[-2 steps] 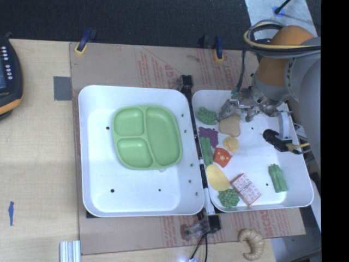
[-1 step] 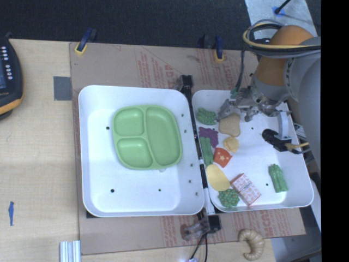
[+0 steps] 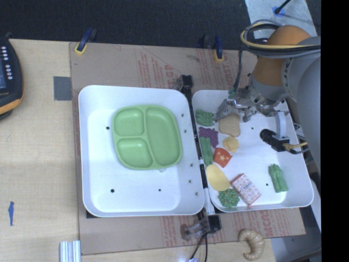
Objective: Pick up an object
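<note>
Hovering over the far end of the right bin point(image 3: 256, 160), my gripper point(image 3: 238, 107) hangs just above a tan toy bread slice point(image 3: 229, 126), which I judge the likeliest pick. From this slanted overhead angle I cannot tell whether the gripper stands apart or together, and nothing shows clamped in it.

The bread lies flat near the bin's far wall with bare white floor to its right, so it should be easier to reach than its neighbours. Most of the other toy food crowds the bin's left wall:

- purple grapes point(image 3: 208, 134)
- a small yellow piece point(image 3: 231, 143) just beside the bread
- a red piece point(image 3: 222, 156)
- a pink patterned box point(image 3: 246, 188) toward the near corner

A green bean bundle point(image 3: 277, 178) lies apart on the right side.

The left bin point(image 3: 98, 168) holds a green divided plate point(image 3: 147, 136), probably too broad and flat for a two-finger grasp. A toy croissant point(image 3: 252, 243) lies outside both bins on the brown board. A blue clamp point(image 3: 218, 47) grips that board's far edge, presumably so it does not shift under the arm. The pick is not yet made.
</note>
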`<state>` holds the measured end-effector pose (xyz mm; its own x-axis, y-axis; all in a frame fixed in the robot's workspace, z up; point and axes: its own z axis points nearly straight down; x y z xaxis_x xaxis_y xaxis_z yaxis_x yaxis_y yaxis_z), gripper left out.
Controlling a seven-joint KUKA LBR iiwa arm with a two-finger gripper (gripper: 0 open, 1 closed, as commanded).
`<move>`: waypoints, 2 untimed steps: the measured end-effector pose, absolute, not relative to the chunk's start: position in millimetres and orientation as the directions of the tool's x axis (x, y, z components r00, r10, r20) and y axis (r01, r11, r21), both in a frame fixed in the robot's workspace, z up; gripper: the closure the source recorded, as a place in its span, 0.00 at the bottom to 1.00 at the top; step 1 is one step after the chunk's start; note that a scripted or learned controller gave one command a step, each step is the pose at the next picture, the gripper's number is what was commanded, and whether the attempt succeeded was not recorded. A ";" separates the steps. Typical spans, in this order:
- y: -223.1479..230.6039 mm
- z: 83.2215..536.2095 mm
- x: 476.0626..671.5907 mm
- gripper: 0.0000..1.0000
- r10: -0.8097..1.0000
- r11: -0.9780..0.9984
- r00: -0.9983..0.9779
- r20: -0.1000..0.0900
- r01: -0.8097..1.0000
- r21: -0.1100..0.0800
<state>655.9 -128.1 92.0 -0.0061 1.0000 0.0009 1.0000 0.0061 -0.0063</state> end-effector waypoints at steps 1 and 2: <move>-141.7 92.5 656.5 0.00 1.000 0.002 -0.002 -0.001 1.000 -0.001; -126.0 92.0 656.1 0.00 1.000 0.005 -0.005 0.000 1.000 -0.005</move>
<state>656.1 -126.0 92.0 -0.0054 1.0000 -0.0003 1.0000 0.0054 -0.0049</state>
